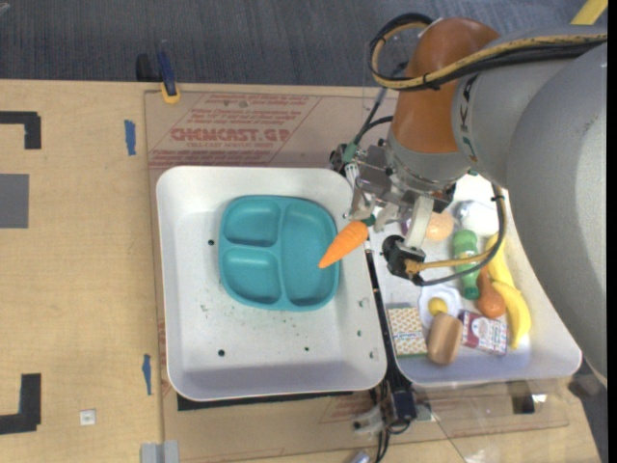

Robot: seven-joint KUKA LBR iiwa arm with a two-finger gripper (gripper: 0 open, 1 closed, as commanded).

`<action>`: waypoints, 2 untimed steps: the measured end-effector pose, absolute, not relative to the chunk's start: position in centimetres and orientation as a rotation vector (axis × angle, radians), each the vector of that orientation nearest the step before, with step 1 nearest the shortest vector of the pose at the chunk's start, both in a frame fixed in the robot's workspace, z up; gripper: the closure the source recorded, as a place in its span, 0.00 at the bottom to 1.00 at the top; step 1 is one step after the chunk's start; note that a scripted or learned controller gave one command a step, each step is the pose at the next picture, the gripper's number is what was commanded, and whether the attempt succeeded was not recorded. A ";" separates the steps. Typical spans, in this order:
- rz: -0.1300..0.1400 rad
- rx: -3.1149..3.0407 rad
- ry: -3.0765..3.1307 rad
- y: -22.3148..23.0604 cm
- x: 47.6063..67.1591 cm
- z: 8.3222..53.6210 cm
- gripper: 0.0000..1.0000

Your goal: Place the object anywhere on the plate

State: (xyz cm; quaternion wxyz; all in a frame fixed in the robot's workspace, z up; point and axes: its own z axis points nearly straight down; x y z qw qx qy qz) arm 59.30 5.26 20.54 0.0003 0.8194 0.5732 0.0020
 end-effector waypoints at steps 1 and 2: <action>0.003 2.650 1.698 16.9 59.7 21.4 1.00; -0.002 2.650 1.688 16.3 59.8 21.4 0.00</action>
